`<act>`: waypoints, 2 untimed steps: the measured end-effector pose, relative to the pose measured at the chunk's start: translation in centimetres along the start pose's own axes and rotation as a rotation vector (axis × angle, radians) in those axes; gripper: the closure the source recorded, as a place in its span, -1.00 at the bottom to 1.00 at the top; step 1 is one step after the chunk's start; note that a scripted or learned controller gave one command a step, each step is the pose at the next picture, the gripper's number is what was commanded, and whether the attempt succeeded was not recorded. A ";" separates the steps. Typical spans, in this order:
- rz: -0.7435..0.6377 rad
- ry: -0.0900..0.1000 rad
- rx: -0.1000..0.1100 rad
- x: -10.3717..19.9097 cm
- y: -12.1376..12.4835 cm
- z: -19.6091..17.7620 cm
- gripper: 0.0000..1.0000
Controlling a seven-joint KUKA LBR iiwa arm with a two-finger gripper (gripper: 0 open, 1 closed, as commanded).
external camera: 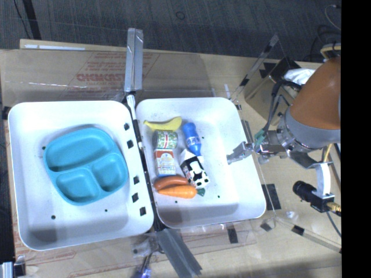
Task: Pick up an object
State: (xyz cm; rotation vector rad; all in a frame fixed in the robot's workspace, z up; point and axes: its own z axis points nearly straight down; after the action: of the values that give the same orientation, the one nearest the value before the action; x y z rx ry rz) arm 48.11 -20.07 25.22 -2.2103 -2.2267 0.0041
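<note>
Claw [240,153]: over right bin's [243,204] right rim, state cannot be told. Objects: banana [163,123], can [166,140], bottle [192,138], carrot [177,191], clustered left; a descent likely jostles neighbours.

Gripper [239,153] over the right bin's [232,204] right edge, toys clustered at its left side.

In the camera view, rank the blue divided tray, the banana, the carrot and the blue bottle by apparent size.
1. blue divided tray, by far the largest, in the left bin.
2. carrot and banana: similar in extent, too close to rank.
3. blue bottle, slightly smaller, though the margin is slim.
</note>
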 end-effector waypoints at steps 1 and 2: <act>-0.007 0.000 -0.001 6.0 4.7 16.1 -1.00; -0.010 0.000 0.000 6.0 4.7 15.1 1.00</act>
State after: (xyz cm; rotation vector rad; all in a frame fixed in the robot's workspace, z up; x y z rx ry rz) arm 52.73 -14.04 10.14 -2.1989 -2.2378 0.0046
